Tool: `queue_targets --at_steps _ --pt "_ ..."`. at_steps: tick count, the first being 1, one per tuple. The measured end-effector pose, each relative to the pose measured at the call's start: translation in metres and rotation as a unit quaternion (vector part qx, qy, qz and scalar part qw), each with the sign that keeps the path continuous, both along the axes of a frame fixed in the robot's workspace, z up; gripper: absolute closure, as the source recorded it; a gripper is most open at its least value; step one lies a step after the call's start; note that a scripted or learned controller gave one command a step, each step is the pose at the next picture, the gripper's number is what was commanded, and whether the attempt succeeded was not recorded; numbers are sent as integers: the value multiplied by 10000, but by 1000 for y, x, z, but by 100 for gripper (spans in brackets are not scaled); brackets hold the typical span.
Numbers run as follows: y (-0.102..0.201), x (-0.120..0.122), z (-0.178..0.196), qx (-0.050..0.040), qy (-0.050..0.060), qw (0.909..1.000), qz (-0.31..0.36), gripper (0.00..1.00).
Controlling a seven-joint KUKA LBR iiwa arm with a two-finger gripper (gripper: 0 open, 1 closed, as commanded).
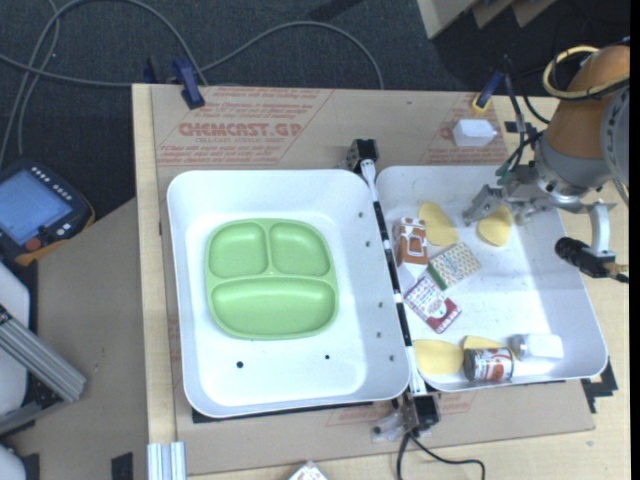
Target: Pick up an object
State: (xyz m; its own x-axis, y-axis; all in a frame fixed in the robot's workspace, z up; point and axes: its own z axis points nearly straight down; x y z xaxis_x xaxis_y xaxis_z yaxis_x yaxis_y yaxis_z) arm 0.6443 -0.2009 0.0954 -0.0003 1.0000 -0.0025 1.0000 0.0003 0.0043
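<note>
The right bin (560, 298) holds several small items. My gripper (503, 204) hangs over its far part, the grey fingers spread open with nothing between them. A yellow lump (494, 231) lies just in front of the fingertips, close to them or touching. A second yellow piece (437, 223) lies to its left. Nearer the divider lie an orange-brown packet (411, 240), a green checked packet (454, 264) and a red-and-white packet (432, 302). Along the front wall rest another yellow piece (434, 356), a small can (488, 366) and a white tube (541, 346).
The left bin (200, 368) holds a green divided plate (270, 278). A white block (474, 132) and blue clamps (187, 81) sit on the cardboard behind the bins. Cables run along the arm at the right. A handheld screen (35, 213) lies off the bench at left.
</note>
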Motion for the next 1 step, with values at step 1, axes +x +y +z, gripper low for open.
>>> queue_targets --at_steps 1 --pt "-11 3 -10 11 11 10000 2 0"
